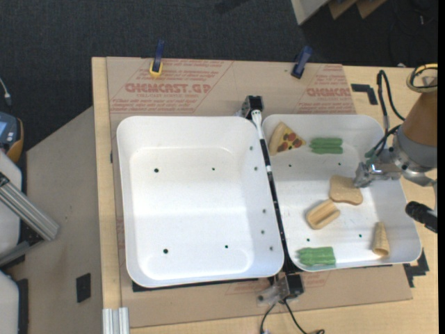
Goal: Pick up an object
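End effector (pixel 366 173): low over the right bin (pixel 396 134), at the right edge of the tan bread slice (pixel 345 191); whether it is open or closed cannot be told.
Candidate objects: bread slice mid-bin; bread roll (pixel 322 214) just left and nearer; pizza slice (pixel 285 138) and green piece (pixel 326 145) at the far side; second green piece (pixel 318 257) and small tan cone (pixel 380 239) at the near side.
Left bin (pixel 139 207): beside the right bin on the worktop (pixel 208 78).
Progress: apparently at the approach stage; nothing lifted, grasp and raise remain.
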Action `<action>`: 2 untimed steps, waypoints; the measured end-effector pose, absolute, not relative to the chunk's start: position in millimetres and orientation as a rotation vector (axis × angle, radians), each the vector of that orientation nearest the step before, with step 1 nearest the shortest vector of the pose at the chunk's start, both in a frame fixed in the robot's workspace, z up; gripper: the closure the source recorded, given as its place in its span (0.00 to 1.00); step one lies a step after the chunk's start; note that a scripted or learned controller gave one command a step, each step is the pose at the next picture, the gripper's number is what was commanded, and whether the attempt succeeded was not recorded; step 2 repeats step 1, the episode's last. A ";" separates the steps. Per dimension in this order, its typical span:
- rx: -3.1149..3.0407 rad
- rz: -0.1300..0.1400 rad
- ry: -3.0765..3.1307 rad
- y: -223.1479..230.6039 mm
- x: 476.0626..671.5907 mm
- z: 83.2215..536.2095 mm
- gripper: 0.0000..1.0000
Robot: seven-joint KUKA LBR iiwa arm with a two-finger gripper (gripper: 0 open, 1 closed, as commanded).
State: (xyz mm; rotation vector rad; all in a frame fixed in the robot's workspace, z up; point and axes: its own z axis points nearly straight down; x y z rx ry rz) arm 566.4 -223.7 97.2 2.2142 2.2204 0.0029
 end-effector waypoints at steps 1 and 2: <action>2.212 0.013 2.206 -225.6 513.7 91.1 0.00; 2.212 0.013 2.206 -225.6 513.7 91.1 0.00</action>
